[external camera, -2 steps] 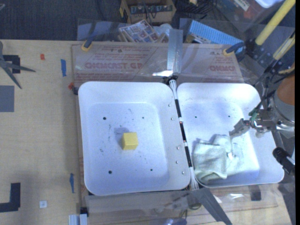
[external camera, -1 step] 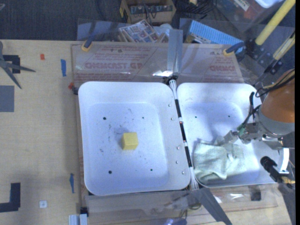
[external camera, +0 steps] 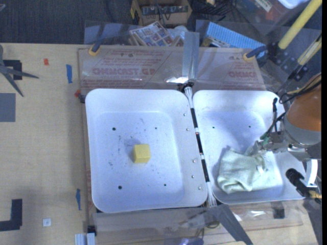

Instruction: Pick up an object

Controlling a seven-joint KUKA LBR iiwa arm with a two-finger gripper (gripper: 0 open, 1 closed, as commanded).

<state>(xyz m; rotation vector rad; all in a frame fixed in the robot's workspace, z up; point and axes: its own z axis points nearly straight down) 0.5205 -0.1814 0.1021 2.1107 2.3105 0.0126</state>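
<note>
From above, the table (external camera: 41, 152) is light wood and holds two white bins side by side. The left bin (external camera: 102, 111) has a small yellow block (external camera: 141, 153) lying flat near its middle. The floor around the block has some dark specks and a few small holes.

The right bin (external camera: 230, 111) has a pale green cloth (external camera: 239, 171) bunched up in its near half, close to the front wall. The cloth is crumpled and soft-looking.

The arm (external camera: 305, 117) comes in from the right, with its orange band over the right bin's far edge. The jaws (external camera: 261, 148) are down low at the top right corner of the cloth. They look like they touch it there. I cannot tell if the jaws are apart or pressed together, or if any cloth is between them.

The block is well apart from the arm, over in the other bin.
</note>
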